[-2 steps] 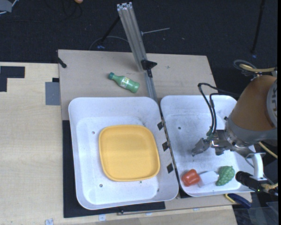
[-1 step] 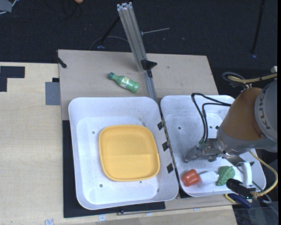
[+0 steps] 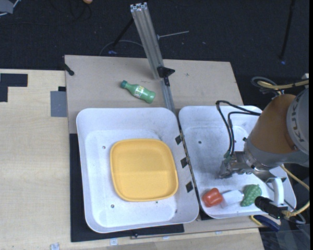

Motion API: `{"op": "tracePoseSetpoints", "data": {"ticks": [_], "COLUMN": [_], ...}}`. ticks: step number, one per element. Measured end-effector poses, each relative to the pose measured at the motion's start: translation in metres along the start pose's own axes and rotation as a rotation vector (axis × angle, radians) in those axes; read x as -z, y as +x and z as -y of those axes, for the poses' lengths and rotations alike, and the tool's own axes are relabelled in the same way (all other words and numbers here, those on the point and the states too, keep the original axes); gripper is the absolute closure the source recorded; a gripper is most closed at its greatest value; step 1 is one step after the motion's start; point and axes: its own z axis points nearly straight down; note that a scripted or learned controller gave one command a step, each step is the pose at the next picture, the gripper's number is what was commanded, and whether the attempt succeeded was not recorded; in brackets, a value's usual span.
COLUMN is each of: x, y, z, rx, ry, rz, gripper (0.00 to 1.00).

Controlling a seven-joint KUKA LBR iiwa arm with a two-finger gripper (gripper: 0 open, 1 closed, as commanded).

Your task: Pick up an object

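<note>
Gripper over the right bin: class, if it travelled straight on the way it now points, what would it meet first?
The gripper points down into the right bin, so it would probably meet the bin's bare white floor first. The red object and green object lie nearer the front, seemingly off that line, though depth is unclear.

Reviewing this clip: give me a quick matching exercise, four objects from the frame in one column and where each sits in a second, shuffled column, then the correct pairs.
Things:
1. yellow plate
2. green bottle
3. red pepper
4. gripper

Places:
A. lying on the board behind the bins
B. low over the right bin, above and right of the red item
C. flat in the left bin
D. at the front edge of the right bin, left of a green toy

Pairs: 1-C, 2-A, 3-D, 4-B
</note>
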Motion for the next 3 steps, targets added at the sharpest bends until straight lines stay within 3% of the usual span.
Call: {"op": "tracePoseSetpoints", "data": {"ticks": [2,3], "x": [0.105,0.127], "y": [-0.01,-0.01], "z": [0.01,0.009], "rx": [0.002,0.002], "ry": [-0.006,-0.003], "rz": [0.001,0.0], "gripper": [1.0,1.0]}}
